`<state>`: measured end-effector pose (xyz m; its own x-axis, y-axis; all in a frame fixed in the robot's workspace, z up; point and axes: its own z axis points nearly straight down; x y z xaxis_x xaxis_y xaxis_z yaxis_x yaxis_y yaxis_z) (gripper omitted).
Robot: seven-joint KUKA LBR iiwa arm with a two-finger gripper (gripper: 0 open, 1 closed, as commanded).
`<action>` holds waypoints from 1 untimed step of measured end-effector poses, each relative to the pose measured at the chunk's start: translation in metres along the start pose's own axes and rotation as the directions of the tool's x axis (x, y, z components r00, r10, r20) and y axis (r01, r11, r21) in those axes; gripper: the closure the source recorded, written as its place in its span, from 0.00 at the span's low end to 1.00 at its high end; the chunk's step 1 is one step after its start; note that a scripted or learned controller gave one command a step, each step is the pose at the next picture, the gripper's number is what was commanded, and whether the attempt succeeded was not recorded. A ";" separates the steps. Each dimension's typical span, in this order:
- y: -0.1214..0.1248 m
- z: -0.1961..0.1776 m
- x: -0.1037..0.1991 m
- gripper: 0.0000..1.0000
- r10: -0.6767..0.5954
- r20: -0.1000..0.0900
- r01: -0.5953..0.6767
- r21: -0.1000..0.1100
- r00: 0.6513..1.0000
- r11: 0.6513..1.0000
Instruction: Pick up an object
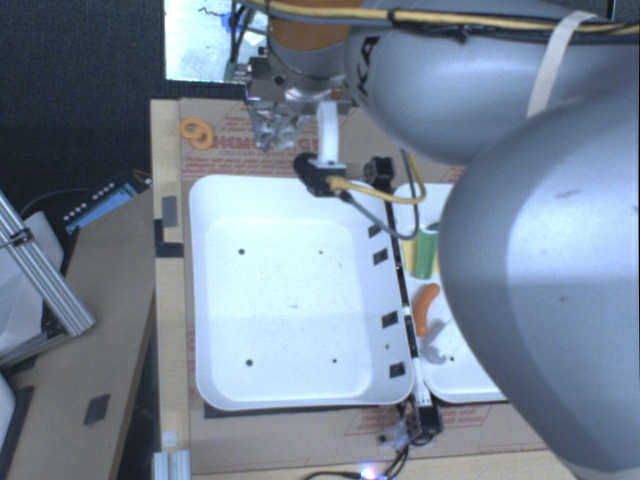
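light: even, bright overhead | glare: left bin [275,298] floor | blur: near arm [540,268] soft

Very little can be read. On the grey arm [470,78], just below the orange band, a dark "K" and the start of a second letter show, the rest curving out of sight. On the brown cardboard sheet [215,138] behind the left bin [205,268], red printed lettering runs along the edge, but it is too blurred to make out. Similar red print shows on the cardboard at the front edge, equally unreadable.
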<state>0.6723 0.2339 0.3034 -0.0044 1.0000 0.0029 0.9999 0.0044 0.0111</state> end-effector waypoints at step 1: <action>-0.074 0.044 0.001 1.00 0.002 0.004 -0.002 0.019 1.000 1.000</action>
<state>0.5991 0.2345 0.2587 -0.0027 1.0000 -0.0011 1.0000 0.0027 -0.0074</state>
